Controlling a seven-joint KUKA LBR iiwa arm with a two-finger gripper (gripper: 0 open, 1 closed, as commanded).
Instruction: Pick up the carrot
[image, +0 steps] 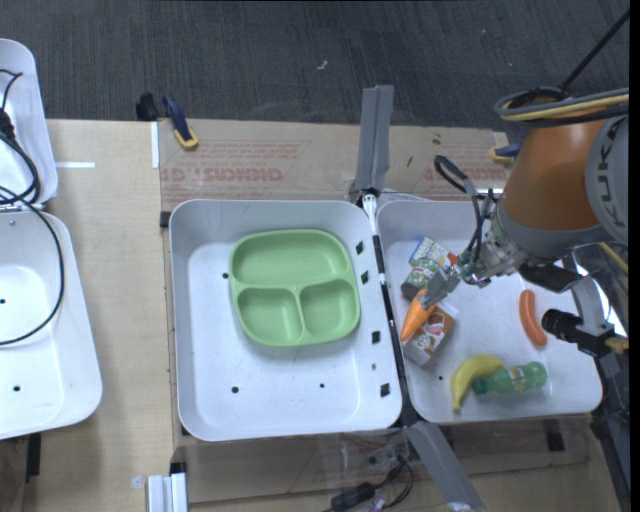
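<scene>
Orange and tapered, the carrot (413, 318) lies in the right bin (575, 400) just below the hand (436, 291) (whether spread or pinching, I cannot tell), likely light, stiff and smooth, best gripped across its thick middle.

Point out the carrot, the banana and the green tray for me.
carrot (413, 318), camera view, middle of its orange body.
banana (467, 377), camera view, middle of its curve.
green tray (290, 260), camera view, floor of its large compartment.
</scene>
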